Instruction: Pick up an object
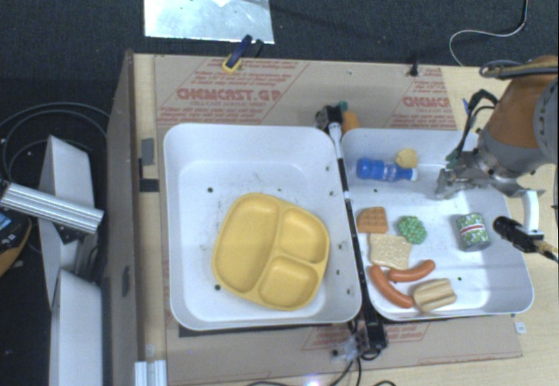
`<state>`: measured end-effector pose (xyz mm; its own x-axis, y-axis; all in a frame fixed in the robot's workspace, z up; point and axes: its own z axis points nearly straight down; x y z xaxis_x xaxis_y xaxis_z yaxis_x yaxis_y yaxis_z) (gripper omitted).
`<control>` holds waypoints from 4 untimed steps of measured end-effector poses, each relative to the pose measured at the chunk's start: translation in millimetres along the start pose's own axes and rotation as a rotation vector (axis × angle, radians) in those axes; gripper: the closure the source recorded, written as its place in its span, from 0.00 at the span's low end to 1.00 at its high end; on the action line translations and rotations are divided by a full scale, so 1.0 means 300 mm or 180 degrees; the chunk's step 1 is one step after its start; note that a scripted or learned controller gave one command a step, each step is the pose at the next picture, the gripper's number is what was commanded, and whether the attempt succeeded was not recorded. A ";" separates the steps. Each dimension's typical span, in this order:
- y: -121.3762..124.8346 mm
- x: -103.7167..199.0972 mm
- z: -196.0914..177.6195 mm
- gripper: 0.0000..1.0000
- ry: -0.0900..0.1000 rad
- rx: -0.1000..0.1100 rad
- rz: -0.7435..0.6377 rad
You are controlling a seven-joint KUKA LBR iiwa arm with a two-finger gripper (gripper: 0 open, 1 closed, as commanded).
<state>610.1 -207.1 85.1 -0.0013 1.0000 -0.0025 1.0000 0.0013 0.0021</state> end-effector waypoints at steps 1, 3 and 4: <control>0.192 0.260 0.005 0.00 0.0016 0.0026 -0.0009; -0.164 0.322 -0.002 0.00 0.0008 0.0002 -0.0005; -0.040 0.137 0.000 0.00 0.0000 -0.0002 0.0004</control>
<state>598.2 -165.9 84.9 -0.0002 1.0000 -0.0025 1.0000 0.0002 0.0027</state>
